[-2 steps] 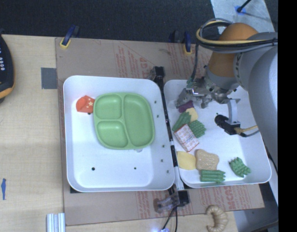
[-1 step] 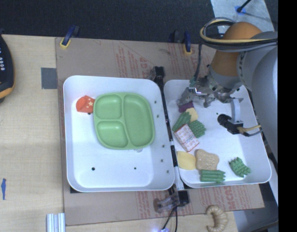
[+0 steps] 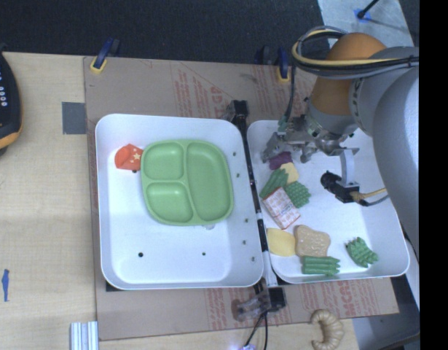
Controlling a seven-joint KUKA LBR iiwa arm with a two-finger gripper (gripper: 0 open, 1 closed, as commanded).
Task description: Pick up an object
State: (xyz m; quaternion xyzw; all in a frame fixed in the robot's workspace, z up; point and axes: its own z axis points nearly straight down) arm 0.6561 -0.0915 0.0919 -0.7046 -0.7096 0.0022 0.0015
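Purple piece just below hand.

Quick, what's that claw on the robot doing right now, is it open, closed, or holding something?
Gripper: low over the far end of the right bin, just above a purple item; whether it grips anything cannot be told.

one fixed camera looks down at a slant on both white bins, the arm entering from the right.
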